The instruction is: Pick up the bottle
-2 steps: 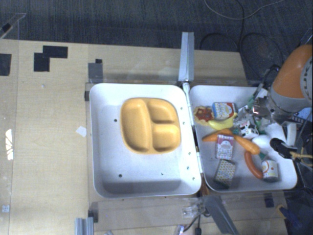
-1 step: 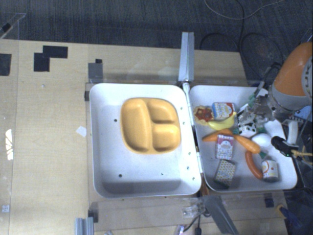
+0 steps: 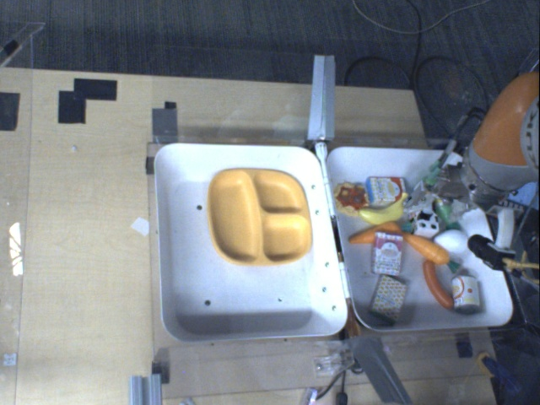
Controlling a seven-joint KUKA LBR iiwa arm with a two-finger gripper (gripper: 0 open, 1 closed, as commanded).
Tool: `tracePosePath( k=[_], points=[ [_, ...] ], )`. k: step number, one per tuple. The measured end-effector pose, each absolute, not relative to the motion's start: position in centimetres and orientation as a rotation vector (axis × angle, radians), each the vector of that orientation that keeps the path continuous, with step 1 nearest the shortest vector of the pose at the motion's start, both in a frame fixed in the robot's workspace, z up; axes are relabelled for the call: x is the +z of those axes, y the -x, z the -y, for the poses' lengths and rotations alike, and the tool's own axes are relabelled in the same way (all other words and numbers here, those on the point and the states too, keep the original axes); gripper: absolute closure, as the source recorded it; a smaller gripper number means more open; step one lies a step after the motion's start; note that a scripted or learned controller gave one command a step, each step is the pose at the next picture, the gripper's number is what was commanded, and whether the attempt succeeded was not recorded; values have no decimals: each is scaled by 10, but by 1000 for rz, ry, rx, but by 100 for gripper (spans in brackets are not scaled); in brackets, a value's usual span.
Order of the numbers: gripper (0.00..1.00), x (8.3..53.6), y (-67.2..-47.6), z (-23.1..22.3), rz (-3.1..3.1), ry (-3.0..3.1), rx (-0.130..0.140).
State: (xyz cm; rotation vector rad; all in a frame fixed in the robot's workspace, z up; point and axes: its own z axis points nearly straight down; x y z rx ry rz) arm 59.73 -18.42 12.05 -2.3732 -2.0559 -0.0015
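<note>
Left shallow white bin (image 3: 177,251) has a yellow three-section plastic tray (image 3: 258,215); right white bin (image 3: 498,306) is packed with orange carrots (image 3: 426,248), a banana (image 3: 381,215), small cartons (image 3: 387,253).

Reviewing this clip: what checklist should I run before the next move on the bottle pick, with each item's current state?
1. Arm reaches over the right bin: ok.
2. Bottle singled out in the clutter: cannot tell, the items are small and crowded.
3. Gripper holding something: cannot tell.
4. Free room around the items: not ok, the carrot, banana and cartons lie packed together.
5. Yellow tray out of the way in the left bin: ok.
</note>
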Motion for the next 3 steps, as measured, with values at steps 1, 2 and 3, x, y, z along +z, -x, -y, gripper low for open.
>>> tracePosePath(
  k=[1, 2, 3],
  points=[
    [0, 85, -672, 194, 2030, 2399, -8],
    [100, 94, -674, 193, 2044, 2393, -8],
    [100, 179, -671, 142, 2043, 2394, -10]
  ],
)
